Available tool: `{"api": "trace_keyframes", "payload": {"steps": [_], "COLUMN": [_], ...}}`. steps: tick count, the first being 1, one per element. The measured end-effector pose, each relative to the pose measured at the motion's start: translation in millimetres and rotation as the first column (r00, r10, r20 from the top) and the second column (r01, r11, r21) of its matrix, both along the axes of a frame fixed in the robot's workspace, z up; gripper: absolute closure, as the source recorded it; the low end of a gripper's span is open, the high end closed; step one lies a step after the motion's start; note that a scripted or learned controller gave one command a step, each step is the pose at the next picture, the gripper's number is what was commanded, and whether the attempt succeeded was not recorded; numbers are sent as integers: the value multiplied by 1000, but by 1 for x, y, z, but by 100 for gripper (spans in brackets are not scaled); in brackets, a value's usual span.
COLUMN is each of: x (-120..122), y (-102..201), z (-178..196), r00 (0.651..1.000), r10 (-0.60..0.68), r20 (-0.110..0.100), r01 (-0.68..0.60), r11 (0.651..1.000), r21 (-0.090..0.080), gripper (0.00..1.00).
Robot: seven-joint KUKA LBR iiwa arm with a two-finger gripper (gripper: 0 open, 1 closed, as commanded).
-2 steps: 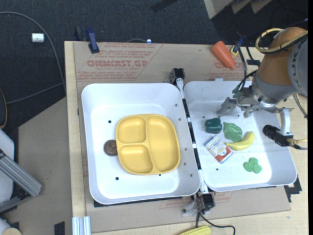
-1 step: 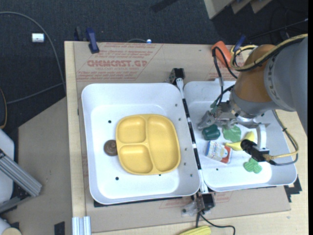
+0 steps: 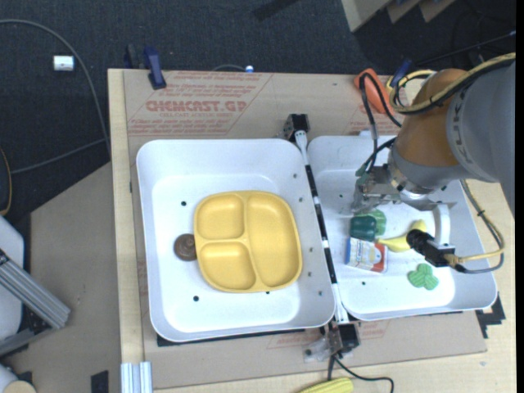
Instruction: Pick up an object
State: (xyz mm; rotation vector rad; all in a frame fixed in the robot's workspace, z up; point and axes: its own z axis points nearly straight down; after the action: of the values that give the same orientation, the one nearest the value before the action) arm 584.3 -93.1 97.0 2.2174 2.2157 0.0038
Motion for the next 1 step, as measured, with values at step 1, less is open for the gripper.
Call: {"api": "trace_keyframes", "payload": {"steps": [1], "x": [0], "y": [0], "z": [0], "r00": [1000], "r10": [0], "r20": [0], "r01": [0], "r11": [1000], "r21": [0], "gripper": [0]}}
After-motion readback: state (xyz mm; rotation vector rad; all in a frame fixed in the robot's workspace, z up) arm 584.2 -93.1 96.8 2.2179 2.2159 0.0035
